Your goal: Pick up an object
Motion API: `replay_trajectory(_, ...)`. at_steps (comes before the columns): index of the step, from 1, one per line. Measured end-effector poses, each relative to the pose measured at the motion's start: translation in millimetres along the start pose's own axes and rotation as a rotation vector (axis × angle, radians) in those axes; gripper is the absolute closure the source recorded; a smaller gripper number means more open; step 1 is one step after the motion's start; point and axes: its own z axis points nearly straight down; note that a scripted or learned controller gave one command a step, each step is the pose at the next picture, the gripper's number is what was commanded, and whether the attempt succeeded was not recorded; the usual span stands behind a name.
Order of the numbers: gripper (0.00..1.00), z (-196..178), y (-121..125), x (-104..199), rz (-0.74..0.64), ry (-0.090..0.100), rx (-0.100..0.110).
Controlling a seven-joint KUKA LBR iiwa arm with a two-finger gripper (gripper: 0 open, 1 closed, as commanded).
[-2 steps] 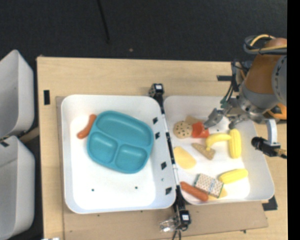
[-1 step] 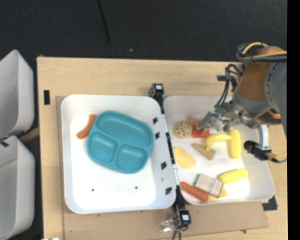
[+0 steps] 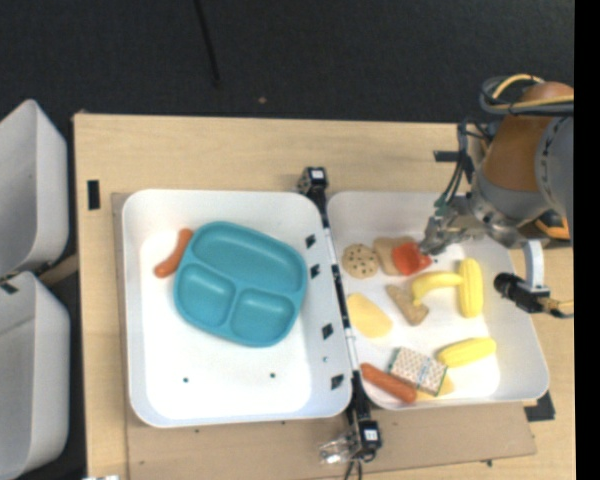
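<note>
The right bin (image 3: 515,373) holds several toy foods: a round cookie (image 3: 359,260), a red piece (image 3: 411,259), a tan piece (image 3: 407,303), yellow bananas (image 3: 469,286) (image 3: 436,282) (image 3: 466,350), a pale yellow piece (image 3: 369,317), a patterned packet (image 3: 418,369) and an orange sausage (image 3: 388,382). My gripper (image 3: 433,240) hangs at the bin's upper middle, just right of and above the red piece. Its fingertips are low, close to that piece.
The left bin (image 3: 150,368) holds a teal divided plate (image 3: 241,283) and an orange sausage (image 3: 173,253) by its left wall. A black clip (image 3: 313,179) sits at the top of the divider between the bins. White blocks (image 3: 15,188) stand off the bench's left.
</note>
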Motion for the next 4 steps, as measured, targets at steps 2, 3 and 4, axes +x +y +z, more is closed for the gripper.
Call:
replay_trajectory(2,1.00,-111,8,13,-0.008,0.002,0.020)
replay_trajectory(3,1.00,-115,9,12,-0.011,0.003,0.026)
replay_trajectory(4,1.00,-112,24,73,-0.010,0.005,0.026)
